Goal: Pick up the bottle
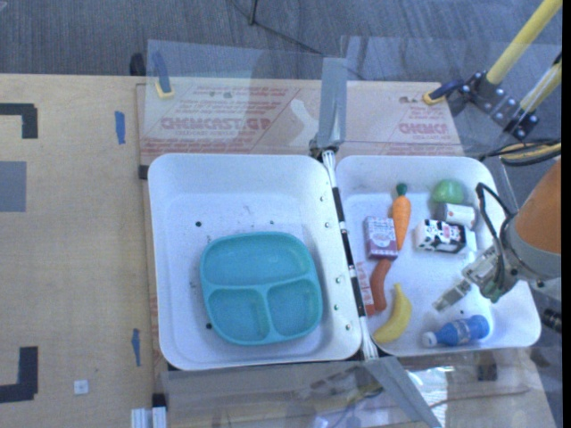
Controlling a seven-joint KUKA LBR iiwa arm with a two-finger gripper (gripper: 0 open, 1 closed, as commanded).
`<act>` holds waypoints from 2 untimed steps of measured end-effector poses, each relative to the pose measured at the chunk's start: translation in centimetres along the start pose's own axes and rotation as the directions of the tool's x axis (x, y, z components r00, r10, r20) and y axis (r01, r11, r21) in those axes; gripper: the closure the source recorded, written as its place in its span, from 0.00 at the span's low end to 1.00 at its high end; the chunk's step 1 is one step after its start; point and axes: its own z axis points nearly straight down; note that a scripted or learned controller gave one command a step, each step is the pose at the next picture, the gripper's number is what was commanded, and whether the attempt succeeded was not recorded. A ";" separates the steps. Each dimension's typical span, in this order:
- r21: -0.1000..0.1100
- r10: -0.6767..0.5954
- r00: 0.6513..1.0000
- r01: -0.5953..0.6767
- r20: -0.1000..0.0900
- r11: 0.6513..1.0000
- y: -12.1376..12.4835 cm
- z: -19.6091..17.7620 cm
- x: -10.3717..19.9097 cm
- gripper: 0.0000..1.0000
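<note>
Clear plastic bottle with blue cap lies below metal tool.

Pale wooden bench with two shallow white bins, left and right, touching side by side.

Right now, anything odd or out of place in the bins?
Nothing spilled or damaged. The blue bottle lies on its side at the right bin's front, beside the banana. The hand hovers just above it.
</note>
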 end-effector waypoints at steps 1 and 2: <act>0.000 0.000 1.000 0.000 0.000 1.000 0.0 0.0 0.0 0.00; 0.008 -0.117 0.993 0.117 -0.015 0.993 0.0 1.0 -3.4 0.00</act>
